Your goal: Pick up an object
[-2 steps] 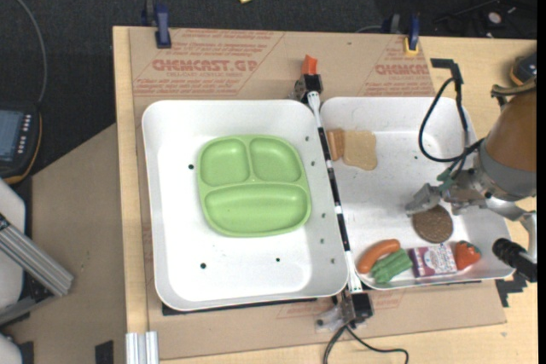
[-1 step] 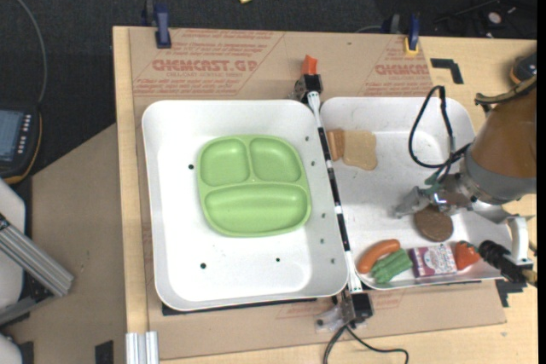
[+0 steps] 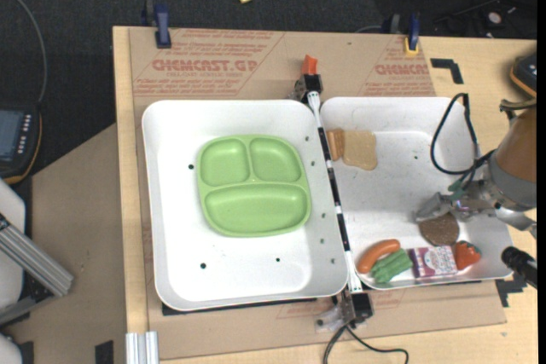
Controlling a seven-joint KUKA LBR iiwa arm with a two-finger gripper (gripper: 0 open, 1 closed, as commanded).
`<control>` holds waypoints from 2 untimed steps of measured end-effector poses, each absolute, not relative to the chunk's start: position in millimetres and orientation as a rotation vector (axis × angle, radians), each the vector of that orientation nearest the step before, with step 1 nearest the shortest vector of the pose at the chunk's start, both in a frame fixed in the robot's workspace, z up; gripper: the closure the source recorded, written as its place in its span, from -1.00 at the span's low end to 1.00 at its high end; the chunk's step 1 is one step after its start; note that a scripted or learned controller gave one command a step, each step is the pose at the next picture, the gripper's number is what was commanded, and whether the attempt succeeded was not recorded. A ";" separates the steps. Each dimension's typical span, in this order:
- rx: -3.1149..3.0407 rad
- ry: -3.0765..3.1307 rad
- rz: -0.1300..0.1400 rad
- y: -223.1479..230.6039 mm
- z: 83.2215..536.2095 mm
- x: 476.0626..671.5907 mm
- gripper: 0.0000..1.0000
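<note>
The right bin (image 3: 388,192) holds several items. A tan slice of toast (image 3: 359,149) lies at its back left. Along the front edge lie an orange sausage (image 3: 378,252), a green piece (image 3: 392,267), a purple and white packet (image 3: 433,262) and a red piece (image 3: 467,255). A brown round patty (image 3: 440,230) lies just behind the packet. My gripper (image 3: 444,207) is low in the bin, right at the patty's far edge, and the arm comes in from the right. Nothing is lifted off the bin floor.
The left bin (image 3: 171,209) holds a green divided plate (image 3: 253,185). A black cable (image 3: 445,132) loops over the right bin's back right corner. Clamps sit along the bench's far edge, and a black divider strip runs between the two bins.
</note>
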State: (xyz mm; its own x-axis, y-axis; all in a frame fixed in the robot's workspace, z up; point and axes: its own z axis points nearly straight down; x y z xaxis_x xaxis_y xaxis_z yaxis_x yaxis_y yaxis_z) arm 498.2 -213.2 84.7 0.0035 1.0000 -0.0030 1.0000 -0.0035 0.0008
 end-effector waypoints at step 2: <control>2.223 2.223 0.001 -180.4 84.5 479.3 -1.00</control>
